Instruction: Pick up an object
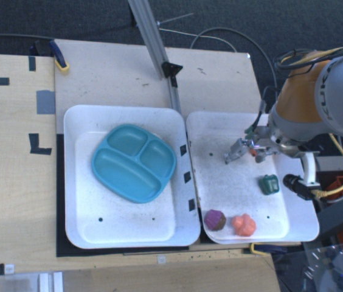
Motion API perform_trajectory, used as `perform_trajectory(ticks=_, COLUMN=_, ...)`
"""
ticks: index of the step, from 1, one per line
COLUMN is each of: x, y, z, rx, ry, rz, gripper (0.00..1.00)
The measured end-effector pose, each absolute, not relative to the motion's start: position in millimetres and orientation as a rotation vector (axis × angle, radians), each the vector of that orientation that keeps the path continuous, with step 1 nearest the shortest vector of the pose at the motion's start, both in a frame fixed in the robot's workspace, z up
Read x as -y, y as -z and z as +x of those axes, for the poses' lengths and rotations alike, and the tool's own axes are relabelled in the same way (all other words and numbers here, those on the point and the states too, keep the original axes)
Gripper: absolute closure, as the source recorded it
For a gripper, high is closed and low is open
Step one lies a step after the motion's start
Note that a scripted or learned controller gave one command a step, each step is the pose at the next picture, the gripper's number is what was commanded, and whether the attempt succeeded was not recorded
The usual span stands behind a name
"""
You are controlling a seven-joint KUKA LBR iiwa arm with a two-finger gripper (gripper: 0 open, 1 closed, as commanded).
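Two shallow white bins sit side by side on the bench. The left bin (pixel 80 163) holds a blue divided plate (pixel 134 162), lying flat and slightly turned, near the middle of the bin floor.

The right bin (pixel 220 181) holds three small objects. A green block (pixel 269 184) lies toward the right side of the bin, about midway down. A purple ball (pixel 214 219) rests at the near edge, close to the bin's left corner. An orange lump (pixel 244 225) lies just beside the ball, on its right; whether the two touch is not clear.

The arm (pixel 314 99) reaches in from the right, its orange band above the far right part of the right bin. The gripper (pixel 237 151) is over the upper middle of that bin, pointing left. It is well apart from the ball and the orange lump, and the green block lies below and to the right of it, not touching. Nothing shows between the fingers. Their outline is too blurred to tell whether they stand apart or together.

A grey metal pole (pixel 150 32) runs slantwise from the top of the view down to the gap between the bins
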State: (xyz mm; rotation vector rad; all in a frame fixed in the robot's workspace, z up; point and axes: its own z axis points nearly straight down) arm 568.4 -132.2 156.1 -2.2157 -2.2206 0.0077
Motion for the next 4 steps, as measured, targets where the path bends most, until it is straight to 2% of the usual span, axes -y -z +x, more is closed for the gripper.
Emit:
perform_trajectory(ticks=1, x=139.6, y=-98.9, z=572.1, rx=2.219, ry=-0.008, rz=-2.217, gripper=0.00)
perform_trajectory(ticks=2, x=138.7, y=-112.2, z=573.5, rx=2.223, ry=-0.003, rz=-2.216, gripper=1.00)
perform_trajectory(ticks=3, x=131.2, y=-170.5, z=569.6, rx=2.226, ry=0.004, rz=-2.221, gripper=1.00)
perform_trajectory(ticks=4, x=126.3, y=-214.8, z=574.7, rx=2.227, ry=0.004, rz=-2.221, gripper=1.00)
